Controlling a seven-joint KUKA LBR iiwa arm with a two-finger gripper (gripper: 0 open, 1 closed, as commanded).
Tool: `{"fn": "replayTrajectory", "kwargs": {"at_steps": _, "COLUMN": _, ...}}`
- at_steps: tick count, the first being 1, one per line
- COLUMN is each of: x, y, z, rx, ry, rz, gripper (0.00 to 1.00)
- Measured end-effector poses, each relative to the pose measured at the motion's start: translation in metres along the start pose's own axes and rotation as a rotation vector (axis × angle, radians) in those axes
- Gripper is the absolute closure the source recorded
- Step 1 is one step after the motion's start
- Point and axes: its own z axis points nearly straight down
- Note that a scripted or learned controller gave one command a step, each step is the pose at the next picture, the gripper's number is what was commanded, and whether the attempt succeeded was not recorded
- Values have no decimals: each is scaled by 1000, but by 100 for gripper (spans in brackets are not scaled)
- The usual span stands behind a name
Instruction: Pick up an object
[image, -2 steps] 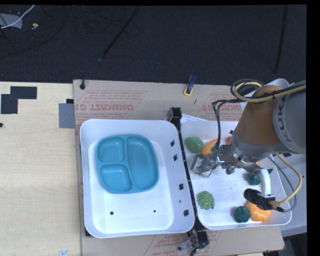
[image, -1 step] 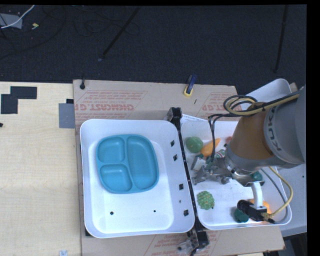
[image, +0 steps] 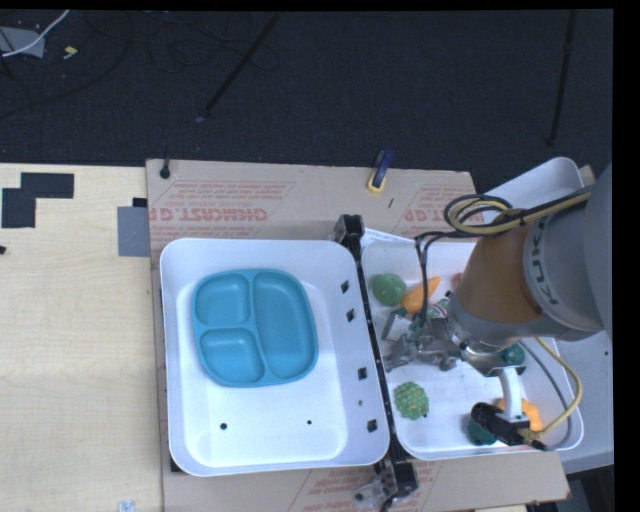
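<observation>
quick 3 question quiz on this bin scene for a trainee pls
1. True or false: the blue divided tray lies in the right bin.
2. Which item lies nearest the gripper? A) green ball B) bumpy green ball C) blue clamp
3. Fill in: the arm reaches over the ____ bin.

Key: 1 false, it lies in the left bin; 2 A; 3 right.

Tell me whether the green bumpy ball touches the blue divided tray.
Apart. The camera view shows the green bumpy ball in the right bin, the blue divided tray in the left bin.
</observation>
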Motion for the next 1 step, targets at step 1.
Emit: {"fn": "replayTrajectory", "kwargs": {"at_steps": 1, "x": -2, "y": 0, "z": -11, "rx": 0, "ry": 0, "rz": 8, "gripper": 100}}
